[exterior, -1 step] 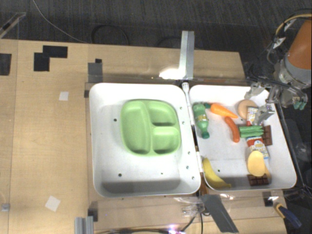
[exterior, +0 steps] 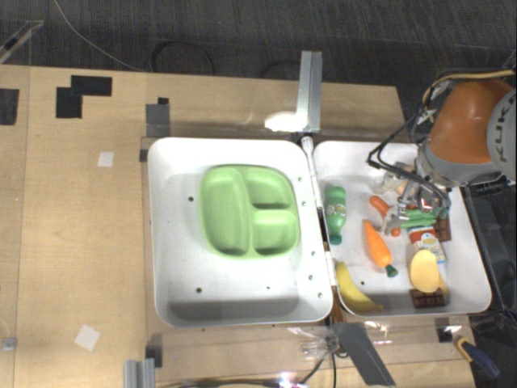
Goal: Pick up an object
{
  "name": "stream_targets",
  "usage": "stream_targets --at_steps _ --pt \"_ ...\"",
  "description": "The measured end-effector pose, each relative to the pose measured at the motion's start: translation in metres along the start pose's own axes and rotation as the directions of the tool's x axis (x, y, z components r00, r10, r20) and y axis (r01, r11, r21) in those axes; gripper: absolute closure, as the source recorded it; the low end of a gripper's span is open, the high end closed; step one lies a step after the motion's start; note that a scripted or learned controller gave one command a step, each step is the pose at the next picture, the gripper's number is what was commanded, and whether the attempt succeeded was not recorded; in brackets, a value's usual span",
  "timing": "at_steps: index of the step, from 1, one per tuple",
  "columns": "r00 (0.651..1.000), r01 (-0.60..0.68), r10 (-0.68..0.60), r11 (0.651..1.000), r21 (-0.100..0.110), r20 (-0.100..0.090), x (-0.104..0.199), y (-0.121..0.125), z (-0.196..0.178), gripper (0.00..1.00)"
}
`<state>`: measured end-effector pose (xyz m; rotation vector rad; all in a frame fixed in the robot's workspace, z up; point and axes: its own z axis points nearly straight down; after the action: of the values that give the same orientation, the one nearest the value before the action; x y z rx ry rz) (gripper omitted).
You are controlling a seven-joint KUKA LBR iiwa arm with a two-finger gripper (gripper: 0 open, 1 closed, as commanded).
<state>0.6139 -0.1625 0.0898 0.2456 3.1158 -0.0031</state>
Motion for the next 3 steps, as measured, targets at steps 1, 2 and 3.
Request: stream_targets --at_steps 1,2,3 --pt "0.994 0.110 -0.110 0.994 -0.003 -0.003 0.002 0.056 0.001 0.00" --pt "1.000 -0.030 0.030 1.000 -0.002 -0.001 0.047 0.057 -0.001 0.00" --pt "0.993 -0.116 0.116 0.993 -0.003 0.003 0.083 0.039 -0.002 0.00"
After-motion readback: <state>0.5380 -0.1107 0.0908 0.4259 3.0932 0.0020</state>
